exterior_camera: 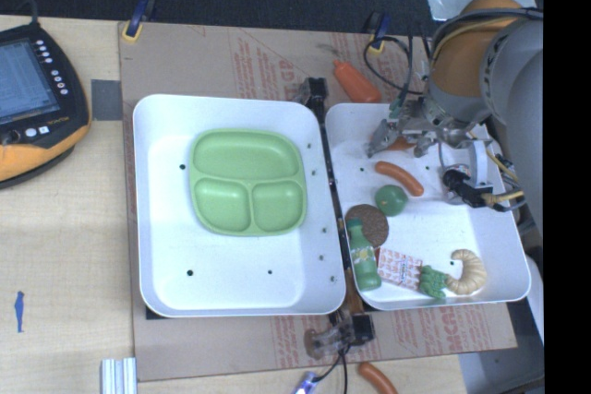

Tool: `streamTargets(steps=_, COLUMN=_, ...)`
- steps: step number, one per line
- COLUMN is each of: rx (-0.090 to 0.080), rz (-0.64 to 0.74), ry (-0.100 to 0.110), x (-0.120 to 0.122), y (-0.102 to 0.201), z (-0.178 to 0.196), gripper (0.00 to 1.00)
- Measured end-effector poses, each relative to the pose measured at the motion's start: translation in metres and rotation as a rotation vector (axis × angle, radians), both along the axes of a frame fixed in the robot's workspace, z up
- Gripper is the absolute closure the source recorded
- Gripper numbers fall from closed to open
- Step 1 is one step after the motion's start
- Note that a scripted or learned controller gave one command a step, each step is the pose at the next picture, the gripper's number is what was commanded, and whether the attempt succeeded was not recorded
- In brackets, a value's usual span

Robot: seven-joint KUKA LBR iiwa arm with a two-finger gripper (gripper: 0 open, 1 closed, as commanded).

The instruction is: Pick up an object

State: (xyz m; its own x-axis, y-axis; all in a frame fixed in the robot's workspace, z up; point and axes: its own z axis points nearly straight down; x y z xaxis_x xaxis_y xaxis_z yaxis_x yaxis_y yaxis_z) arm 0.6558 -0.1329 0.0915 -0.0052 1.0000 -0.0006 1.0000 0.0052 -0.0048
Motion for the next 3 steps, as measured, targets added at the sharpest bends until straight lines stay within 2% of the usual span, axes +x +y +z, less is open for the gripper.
streamTargets(steps=1, rx=-0.001, rz=-0.001, ry=-0.001, x=-0.045, y=0.015, z=0.000, gripper=0.00)
streamTargets(steps=2, rx=-0.001, rz=0.001, ry=0.000, x=-0.072, y=-0.014, z=0.000, gripper=0.00)
streamTargets(steps=3, rx=-0.002, rz=0.004, ry=0.001, x=-0.072, y=-0.015, z=0.010, gripper=1.00)
